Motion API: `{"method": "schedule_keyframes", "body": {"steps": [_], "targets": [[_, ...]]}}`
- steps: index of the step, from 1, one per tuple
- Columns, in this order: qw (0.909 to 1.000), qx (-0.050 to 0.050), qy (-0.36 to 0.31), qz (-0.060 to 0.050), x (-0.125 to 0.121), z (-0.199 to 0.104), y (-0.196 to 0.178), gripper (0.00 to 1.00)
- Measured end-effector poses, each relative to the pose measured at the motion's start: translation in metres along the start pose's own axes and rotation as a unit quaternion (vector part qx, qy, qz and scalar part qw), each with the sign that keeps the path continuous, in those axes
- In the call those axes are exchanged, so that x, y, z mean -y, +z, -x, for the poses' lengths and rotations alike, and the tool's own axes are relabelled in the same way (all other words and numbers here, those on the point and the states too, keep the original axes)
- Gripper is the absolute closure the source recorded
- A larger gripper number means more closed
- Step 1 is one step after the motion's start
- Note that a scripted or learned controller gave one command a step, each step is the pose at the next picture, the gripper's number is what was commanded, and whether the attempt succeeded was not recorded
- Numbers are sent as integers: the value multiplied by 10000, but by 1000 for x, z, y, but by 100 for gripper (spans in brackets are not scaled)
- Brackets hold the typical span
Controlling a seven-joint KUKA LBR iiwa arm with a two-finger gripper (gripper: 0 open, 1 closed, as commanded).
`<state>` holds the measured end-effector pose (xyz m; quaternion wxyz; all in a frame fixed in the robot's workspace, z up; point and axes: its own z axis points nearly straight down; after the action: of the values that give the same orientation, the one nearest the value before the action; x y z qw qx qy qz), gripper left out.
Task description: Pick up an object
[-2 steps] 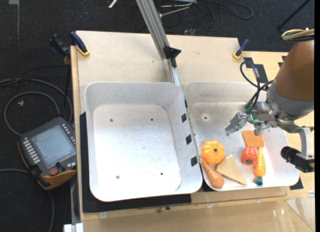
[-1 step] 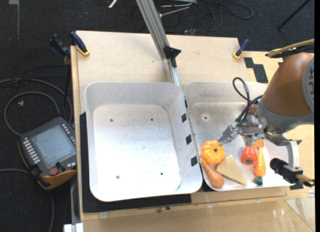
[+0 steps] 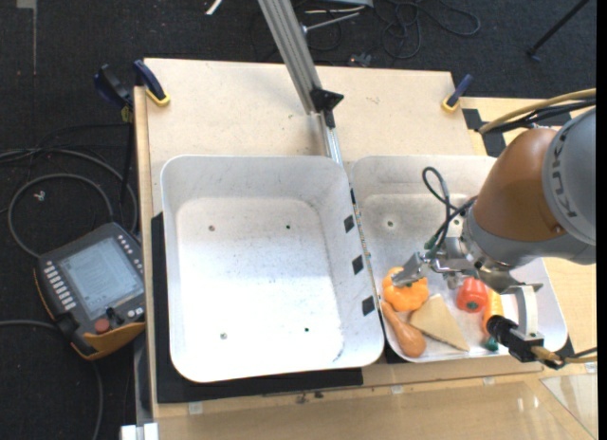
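Camera view: metal claw (image 3: 414, 272) low in the right-hand shallow white bin (image 3: 398, 196), touching the round orange plastic fruit (image 3: 406, 295); finger state unreadable. One brown carrot-like piece (image 3: 407, 332) runs diagonally toward the bin's near corner. One tan wedge (image 3: 441, 322), one red piece (image 3: 471, 293).

I can read no text, label, brand or number anywhere here, and the lit screen of the grey-and-orange handheld control pendant (image 3: 92, 288) left of my bench is too blurred to make out.
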<state>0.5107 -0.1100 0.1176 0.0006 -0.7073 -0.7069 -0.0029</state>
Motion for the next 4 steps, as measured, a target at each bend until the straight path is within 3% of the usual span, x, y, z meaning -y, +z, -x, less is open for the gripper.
{"method": "schedule_keyframes", "body": {"steps": [1, 2, 3, 4], "targets": [[10000, -19, -13, 78, -9, -3, 9, 0], [9999, 9, -9, 147, -12, -1, -3, 100], [10000, 36, -15, 18, -12, 0, -66, 100], [10000, 36, -16, 20, -21, 4, -125, 100]]}}
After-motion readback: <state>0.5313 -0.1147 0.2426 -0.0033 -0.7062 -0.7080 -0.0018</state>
